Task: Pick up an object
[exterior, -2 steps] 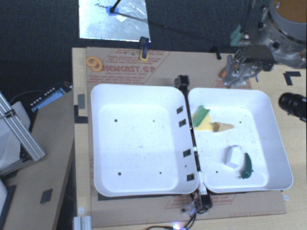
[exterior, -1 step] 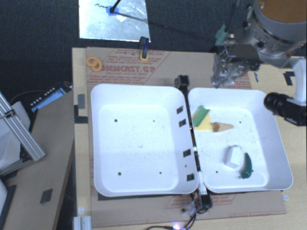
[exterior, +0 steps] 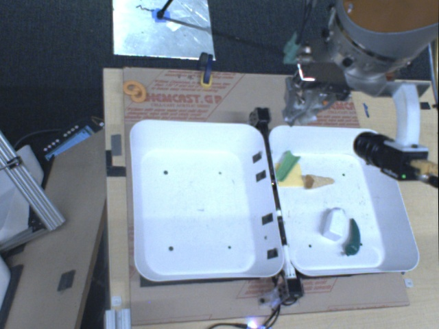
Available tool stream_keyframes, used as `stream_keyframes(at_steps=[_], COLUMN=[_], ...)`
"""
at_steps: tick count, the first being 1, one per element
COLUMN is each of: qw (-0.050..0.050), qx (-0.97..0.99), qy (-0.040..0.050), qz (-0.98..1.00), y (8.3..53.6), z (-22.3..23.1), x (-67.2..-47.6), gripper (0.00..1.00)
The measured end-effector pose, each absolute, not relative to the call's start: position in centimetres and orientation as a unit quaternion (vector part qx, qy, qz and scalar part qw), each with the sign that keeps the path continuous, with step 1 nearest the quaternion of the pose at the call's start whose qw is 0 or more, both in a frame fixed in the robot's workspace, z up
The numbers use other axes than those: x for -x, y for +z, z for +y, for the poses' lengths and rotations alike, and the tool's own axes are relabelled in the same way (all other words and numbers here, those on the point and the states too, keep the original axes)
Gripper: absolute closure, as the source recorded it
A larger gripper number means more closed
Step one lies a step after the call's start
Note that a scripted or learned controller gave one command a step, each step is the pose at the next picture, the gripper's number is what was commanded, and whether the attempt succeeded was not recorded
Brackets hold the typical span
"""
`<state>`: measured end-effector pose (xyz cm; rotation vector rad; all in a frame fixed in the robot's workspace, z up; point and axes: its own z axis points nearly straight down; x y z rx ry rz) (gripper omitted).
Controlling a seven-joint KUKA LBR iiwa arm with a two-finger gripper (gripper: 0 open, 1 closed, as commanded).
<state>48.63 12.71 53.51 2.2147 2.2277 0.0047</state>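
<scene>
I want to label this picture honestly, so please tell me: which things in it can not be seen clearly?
- Gripper, camera view: blurred and small beyond the right bin; its fingers cannot be made out.
- Arm: cut off by the top edge.
- Yellow piece: partly covered by the green piece, so its shape is unclear.
- Small white object: pale on the white bin, too small to identify.

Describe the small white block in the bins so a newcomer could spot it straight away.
Take the right-hand white bin, the one with items in it. Near its front edge lies the small white block, pale against the bin floor. A dark teal curved piece lies just to its right; the green, yellow and tan items sit farther back, and the block is the only white, boxy one.
</scene>
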Motion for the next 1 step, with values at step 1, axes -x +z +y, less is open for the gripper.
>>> stream_keyframes(at_steps=[1], qw=[0.000], qx=[-0.705], qy=[0.0015], qz=[0.709], y=[53.50], z=[14.97], x=[-48.63], gripper=[1.00])
